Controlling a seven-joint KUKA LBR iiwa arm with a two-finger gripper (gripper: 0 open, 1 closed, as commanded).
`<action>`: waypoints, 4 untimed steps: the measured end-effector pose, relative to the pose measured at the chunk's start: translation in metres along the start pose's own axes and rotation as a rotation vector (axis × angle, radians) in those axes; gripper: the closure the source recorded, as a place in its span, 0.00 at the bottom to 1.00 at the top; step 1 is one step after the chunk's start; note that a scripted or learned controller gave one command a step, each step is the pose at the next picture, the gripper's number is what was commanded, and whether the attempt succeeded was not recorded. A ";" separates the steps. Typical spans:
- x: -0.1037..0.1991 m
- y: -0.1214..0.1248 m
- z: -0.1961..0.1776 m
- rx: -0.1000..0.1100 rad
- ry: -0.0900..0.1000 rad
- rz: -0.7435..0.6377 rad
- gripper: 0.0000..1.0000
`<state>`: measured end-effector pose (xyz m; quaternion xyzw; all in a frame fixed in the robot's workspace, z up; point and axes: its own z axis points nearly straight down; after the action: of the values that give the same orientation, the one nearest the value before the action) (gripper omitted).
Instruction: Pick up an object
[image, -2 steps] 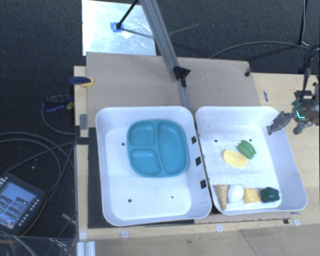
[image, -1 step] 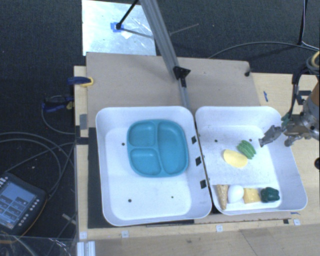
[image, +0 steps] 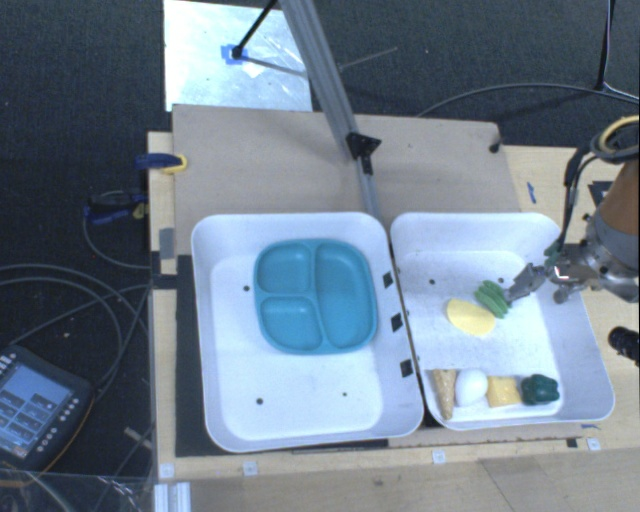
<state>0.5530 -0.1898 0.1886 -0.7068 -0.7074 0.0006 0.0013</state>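
Observation:
The right bin (image: 430, 250) holds several small toy foods. A green ridged piece (image: 491, 298) lies near the bin's middle, touching a yellow lemon-like piece (image: 470, 318) just below it. Along the front wall sit a tan cone (image: 443, 390), a white egg (image: 471, 386), a yellow block (image: 504, 391) and a dark green broccoli (image: 540, 389). My gripper (image: 520, 288) reaches in from the right, low over the bin, its tip right beside the green piece's right end. Whether it touches that piece is unclear.
The left bin (image: 230, 400) carries a blue divided plate (image: 315, 296). A grey pole (image: 330, 90) slants across the back of the bench down to the gap between the bins. Cables and a handheld screen (image: 30, 395) lie on the floor at left.

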 end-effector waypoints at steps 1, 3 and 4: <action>-0.009 0.004 0.053 0.001 0.000 0.000 0.00; -0.004 0.000 -0.020 -0.010 -0.003 -0.005 1.00; -0.004 0.001 -0.022 -0.006 -0.002 -0.005 1.00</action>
<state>0.5545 -0.1941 0.2107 -0.7050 -0.7092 -0.0008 -0.0012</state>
